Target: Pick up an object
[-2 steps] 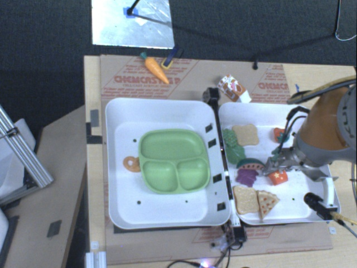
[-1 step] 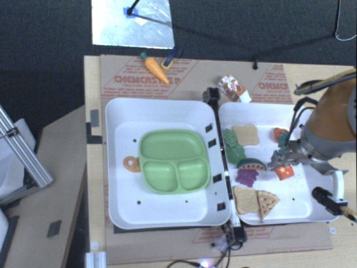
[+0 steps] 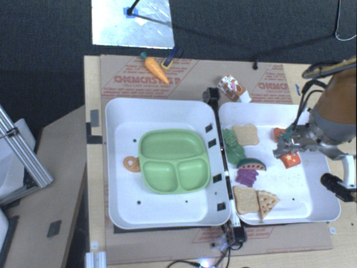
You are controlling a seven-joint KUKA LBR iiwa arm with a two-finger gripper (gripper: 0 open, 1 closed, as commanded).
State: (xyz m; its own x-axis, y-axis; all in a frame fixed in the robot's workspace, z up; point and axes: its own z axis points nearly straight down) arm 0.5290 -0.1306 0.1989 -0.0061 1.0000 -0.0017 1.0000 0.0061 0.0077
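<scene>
1. The pincer (image 3: 285, 146) hangs at the frame's right, over the right bin (image 3: 312, 111); its grip state I cannot tell.
2. A red toy piece (image 3: 291, 160) lies just below it.

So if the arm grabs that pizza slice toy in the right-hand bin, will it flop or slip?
The pizza slice looks like a moulded toy, so probably stiff and light. It lies flat and thin, so it may be hard to get under. It touches the bread slice, which a grab might nudge.
</scene>
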